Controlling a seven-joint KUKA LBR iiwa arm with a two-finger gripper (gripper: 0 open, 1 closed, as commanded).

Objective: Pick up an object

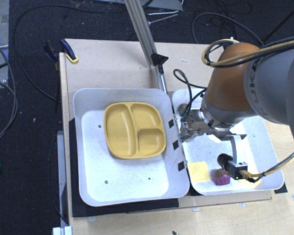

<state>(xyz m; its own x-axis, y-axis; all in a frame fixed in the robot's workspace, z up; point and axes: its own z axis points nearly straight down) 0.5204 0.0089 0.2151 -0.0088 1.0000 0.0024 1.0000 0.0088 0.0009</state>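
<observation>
Yellow rounded-square divided plate (135,130) in one bin (127,186), purple lump (222,177) in other bin (264,140)

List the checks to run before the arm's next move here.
1. Things to pick in the right bin: yellow pad and purple lump lie uncovered, apart from each other: ok.
2. Gripper above one of them: not ok, it is by that bin's left wall.
3. Gripper free of load: cannot tell.
4. Plate flat in the left bin, away from the gripper: ok.
</observation>
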